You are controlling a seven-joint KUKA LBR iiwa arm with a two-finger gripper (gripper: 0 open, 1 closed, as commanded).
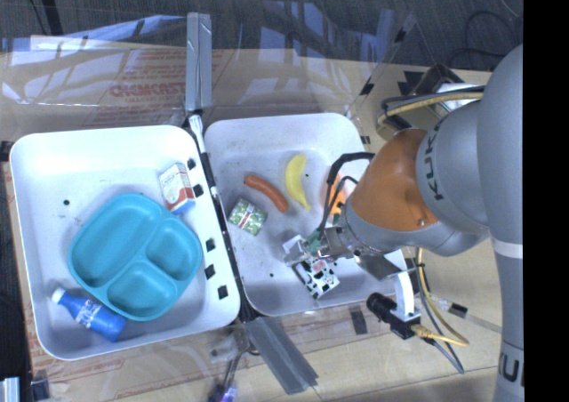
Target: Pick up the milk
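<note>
The milk (320, 278), a small carton with black-and-white cow-patch print, lies in the lower part of the right bin (267, 138), close to that bin's lower rim. The pincer (307, 253) sits directly above and upper left of it, so near that the two seem to touch; whether the carton is actually between its tips cannot be told, nor can it be told whether the pincer is spread or pressed together, since the wrist and the orange band (396, 191) crowd that spot.

Further up in the same bin lie a yellow banana (296, 180), a reddish-orange sausage (267, 192) just to its left, and a small green-patterned packet (247, 216) below the sausage.

The left bin (53, 160) holds a blue divided plate (133, 253) in its centre, a small red-and-white carton (175, 185) touching the plate's upper right edge, and a blue bottle (89, 314) lying at the lower left, partly tucked under the plate.

White letters "KU" show on the grey arm (471, 169) at the right of the frame. Faint reddish print runs across the tabletop (124, 80) above the left bin, too washed out to read. The cartons' labels are too small to make out.
</note>
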